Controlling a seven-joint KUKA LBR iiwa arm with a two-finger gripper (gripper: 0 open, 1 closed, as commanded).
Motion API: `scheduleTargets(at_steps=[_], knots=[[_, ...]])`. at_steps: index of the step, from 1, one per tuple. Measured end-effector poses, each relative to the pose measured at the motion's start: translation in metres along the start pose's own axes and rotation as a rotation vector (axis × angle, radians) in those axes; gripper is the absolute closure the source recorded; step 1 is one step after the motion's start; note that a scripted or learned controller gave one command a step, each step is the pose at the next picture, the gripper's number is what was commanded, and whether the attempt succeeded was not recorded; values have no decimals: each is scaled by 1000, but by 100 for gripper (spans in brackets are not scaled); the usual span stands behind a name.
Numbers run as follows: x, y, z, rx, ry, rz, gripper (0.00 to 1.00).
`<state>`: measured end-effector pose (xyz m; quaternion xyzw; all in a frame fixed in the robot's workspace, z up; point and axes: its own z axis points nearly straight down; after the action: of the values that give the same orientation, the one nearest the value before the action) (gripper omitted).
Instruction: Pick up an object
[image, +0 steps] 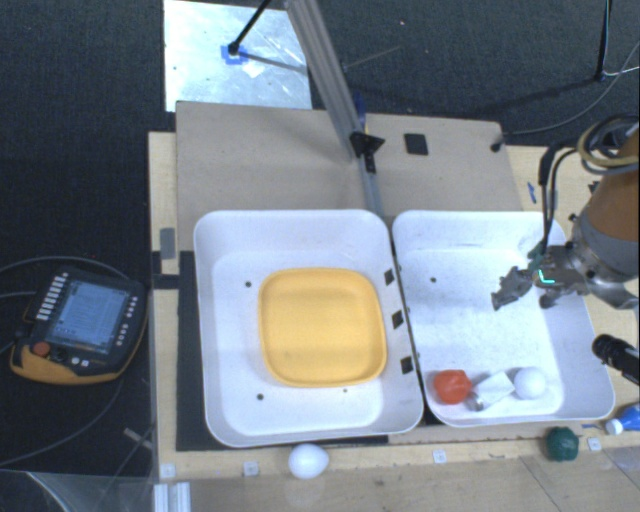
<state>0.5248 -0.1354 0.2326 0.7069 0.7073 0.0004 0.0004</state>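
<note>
Over the right-hand white bin (440, 240), toward its right side, hangs the gripper (512, 288), reaching in from the arm (610, 235) at the right edge. Its dark fingers (505, 292) point left and down over the bare bin floor; whether they stand apart or closed cannot be told from this angle, and nothing is seen between them. Along the near wall of that bin lie three small things in a row: a red ball (451, 386) at the left, a white-and-grey object (492, 389) just beside it, and a white ball (529, 382) touching that object's right end. All three are well apart from the gripper. The left bin (225, 300) holds a square yellow plate (323, 325) lying flat at its middle. On the bench's near edge rest a white egg-shaped object (308, 460) below the left bin and a dark green ball (561, 443) near the right bin's near corner. A teach pendant (80, 323) lies on the dark floor at far left.
</note>
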Motion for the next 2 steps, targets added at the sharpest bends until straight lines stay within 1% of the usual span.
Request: scheduleTargets(at_steps=[1,2], knots=[[0,0,0,0,0,0,0],[-3,6,44,4,0,0,0]])
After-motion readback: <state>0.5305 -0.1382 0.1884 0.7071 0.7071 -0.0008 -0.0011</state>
